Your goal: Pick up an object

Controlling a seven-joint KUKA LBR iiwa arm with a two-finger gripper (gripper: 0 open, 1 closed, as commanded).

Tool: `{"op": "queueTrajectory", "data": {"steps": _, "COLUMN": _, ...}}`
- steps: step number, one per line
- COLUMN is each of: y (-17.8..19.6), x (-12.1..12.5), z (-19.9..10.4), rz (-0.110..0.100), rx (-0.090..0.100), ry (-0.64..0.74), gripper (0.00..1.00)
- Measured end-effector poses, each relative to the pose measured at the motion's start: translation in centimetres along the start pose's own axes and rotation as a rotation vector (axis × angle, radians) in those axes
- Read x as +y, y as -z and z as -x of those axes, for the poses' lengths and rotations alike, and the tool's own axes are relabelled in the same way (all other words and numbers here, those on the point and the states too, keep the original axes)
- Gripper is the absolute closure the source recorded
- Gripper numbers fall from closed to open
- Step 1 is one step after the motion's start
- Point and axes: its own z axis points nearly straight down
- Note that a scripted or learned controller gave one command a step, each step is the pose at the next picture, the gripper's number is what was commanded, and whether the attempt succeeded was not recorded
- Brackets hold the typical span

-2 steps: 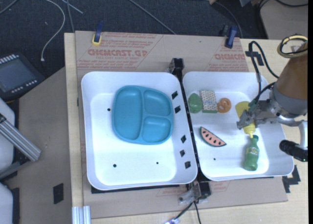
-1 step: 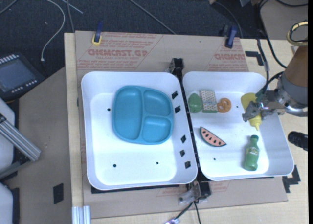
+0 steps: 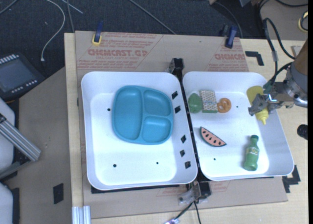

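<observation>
My gripper (image 3: 259,103) hangs over the right edge of the right bin (image 3: 234,167), directly above a yellow object (image 3: 255,93) that shows both behind and in front of it. A green bottle (image 3: 251,153) lies lower in the same bin. A watermelon slice (image 3: 212,137) rests near the bin's middle. Along the back stand a green piece (image 3: 195,102), a patterned box (image 3: 209,100) and an orange ring (image 3: 224,105), side by side and touching.
The left bin (image 3: 98,159) holds a blue divided plate (image 3: 143,114). A black divider (image 3: 182,120) runs between the bins. Cables (image 3: 274,37) hang at the back right near the arm. Blue clamps (image 3: 98,35) grip the board's far edge.
</observation>
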Motion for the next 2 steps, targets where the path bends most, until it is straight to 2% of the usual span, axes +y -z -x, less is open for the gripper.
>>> {"op": "queueTrajectory", "data": {"steps": 1, "y": 0.7, "x": 1.2, "z": -4.8, "rz": -0.003, "rx": 0.003, "ry": 0.005, "gripper": 1.00}}
{"op": "queueTrajectory", "data": {"steps": 2, "y": 1.1, "x": 3.5, "z": -10.0, "rz": -0.004, "rx": 0.003, "ry": 0.005, "gripper": 1.00}}
